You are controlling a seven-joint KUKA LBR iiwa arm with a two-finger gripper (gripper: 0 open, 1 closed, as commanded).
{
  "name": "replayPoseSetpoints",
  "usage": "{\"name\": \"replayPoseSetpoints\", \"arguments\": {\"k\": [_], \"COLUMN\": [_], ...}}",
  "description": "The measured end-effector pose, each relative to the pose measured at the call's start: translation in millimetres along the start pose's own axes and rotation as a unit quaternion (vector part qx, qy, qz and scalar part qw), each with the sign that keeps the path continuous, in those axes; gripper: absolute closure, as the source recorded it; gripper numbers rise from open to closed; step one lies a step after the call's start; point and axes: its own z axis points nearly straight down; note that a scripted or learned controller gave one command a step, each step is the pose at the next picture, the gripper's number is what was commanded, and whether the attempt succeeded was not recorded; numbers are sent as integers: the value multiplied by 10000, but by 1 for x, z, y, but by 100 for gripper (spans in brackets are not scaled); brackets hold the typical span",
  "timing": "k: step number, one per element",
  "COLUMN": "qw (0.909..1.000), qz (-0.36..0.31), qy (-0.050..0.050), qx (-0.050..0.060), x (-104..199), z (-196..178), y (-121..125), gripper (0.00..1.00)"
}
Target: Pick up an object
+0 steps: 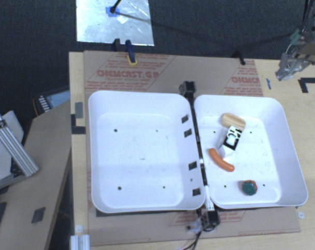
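The right bin (pixel 282 139) holds several small objects: a tan block (pixel 233 120) near its back, a black-and-white box (pixel 231 138) just below that, an orange sausage-shaped piece (pixel 221 160) at the middle, and a teal round object (pixel 249 187) near the front. My gripper (pixel 290 66) hangs at the far right of the view, above the bench and beyond the back right corner of the right bin, well apart from all the objects. Nothing shows between its fingers.
The left bin (pixel 141 150) sits beside the right one, joined along a black-clipped seam (pixel 196 150). A shiny metal sheet (pixel 114 14) lies at the back left on dark carpet. An aluminium frame (pixel 11 145) stands at the left edge.
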Motion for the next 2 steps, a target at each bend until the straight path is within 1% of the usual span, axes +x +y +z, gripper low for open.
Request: {"name": "replayPoseSetpoints", "arguments": {"k": [1,2], "qw": [9999,10000], "qz": [-34,-39], "qy": [-14,-4], "qx": [-109,-68], "x": [89,193], "z": [-69,-58], "y": [25,15], "gripper": [100,100]}}
